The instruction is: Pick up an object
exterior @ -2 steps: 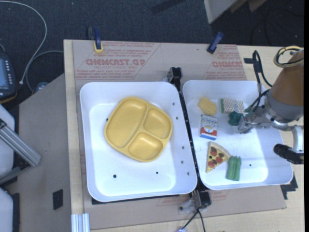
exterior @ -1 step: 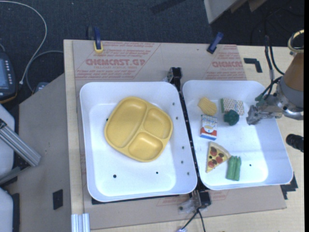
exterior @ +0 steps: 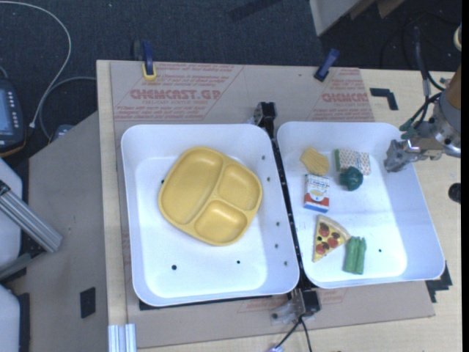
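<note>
Hovering my pincer [exterior: 396, 156] just right of the green ball [exterior: 351, 178]; can't tell its state, nothing's grabbed yet, whole pick is left.

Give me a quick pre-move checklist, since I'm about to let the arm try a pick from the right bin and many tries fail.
1. Gripper over the right bin: ok, it sits near the bin's upper right edge.
2. Nothing held already: ok, no item shows between its fingers.
3. Finger opening: cannot tell, too small and blurred.
4. Nearest targets in sight: ok, the green ball and the patterned packet lie just left of the gripper.
5. Targets well separated: not ok, ball and packet touch or overlap.
6. Other items apart from that pair: ok, pizza slice and green vegetable lie lower in the bin.
</note>
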You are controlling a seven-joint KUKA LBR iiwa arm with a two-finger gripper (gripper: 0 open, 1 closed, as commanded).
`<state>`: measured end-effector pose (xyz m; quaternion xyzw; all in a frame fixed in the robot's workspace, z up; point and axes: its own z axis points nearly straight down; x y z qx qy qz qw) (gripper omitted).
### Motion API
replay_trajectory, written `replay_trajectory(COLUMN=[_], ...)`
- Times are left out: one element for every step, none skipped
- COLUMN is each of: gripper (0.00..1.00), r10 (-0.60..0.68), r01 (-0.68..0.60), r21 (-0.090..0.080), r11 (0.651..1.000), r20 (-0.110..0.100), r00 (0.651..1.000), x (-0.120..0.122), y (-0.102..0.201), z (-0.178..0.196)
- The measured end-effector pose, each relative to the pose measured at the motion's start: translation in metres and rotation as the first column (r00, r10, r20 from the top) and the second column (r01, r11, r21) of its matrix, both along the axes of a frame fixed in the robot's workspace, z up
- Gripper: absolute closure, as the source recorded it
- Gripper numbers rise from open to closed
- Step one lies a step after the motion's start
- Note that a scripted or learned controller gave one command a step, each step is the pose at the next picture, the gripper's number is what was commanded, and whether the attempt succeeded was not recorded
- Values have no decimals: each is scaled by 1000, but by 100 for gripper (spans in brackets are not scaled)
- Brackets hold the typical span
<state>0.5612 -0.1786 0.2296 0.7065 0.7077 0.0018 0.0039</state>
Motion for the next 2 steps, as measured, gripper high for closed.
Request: replay_trajectory(gripper=[100, 100], r10=[0, 4], r01=[0, -4], r21=[0, 3], r11=[1000, 1000], r20=[-2, -5], r00=[1000, 1000], x=[1, 21], y=[0, 46], z=[41, 36])
